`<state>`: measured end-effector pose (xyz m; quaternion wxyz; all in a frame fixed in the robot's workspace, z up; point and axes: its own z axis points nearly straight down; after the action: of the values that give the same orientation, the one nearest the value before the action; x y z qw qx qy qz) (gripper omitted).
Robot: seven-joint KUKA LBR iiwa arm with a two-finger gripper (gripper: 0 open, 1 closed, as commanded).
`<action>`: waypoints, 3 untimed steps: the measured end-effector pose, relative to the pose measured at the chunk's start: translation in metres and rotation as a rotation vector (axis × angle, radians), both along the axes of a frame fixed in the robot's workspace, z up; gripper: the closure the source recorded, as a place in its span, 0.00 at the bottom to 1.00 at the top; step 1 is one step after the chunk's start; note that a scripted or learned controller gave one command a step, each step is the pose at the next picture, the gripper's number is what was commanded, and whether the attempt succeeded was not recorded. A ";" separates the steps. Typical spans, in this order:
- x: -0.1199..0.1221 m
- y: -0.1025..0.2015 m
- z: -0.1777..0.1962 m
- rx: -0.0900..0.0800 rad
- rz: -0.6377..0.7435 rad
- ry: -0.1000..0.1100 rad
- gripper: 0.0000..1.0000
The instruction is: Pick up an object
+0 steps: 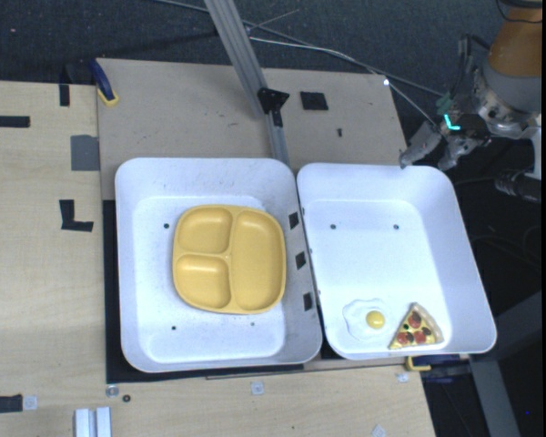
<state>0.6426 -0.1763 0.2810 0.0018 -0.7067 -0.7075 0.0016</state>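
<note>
**Objects wait in the bins, none lifted yet**

Objects for picking lie untouched as far as I can see. Starting at the left, a yellow divided plate [228,259] sits flat in the middle of the left bin [136,335]. Moving across, the right bin [391,198] has a toy fried egg [367,319] and, just beside it, a toy pizza slice [416,327], both down in its near corner. Nothing has been lifted, so I judge the whole job is left: choose one, come down, close on it, raise it. Farthest right, the pincer [434,147] hovers off the far right corner of that bin, well apart from all three things. It carries nothing; whether it is spread or closed I cannot tell.
</note>
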 end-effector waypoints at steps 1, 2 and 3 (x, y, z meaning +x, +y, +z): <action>0.001 0.000 0.002 -0.001 0.001 -0.004 0.00; -0.010 -0.001 -0.051 -0.001 -0.001 0.002 0.00; -0.009 -0.001 -0.095 -0.001 0.000 0.001 0.00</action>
<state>0.6333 -0.1772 0.1864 0.0016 -0.7066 -0.7076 0.0022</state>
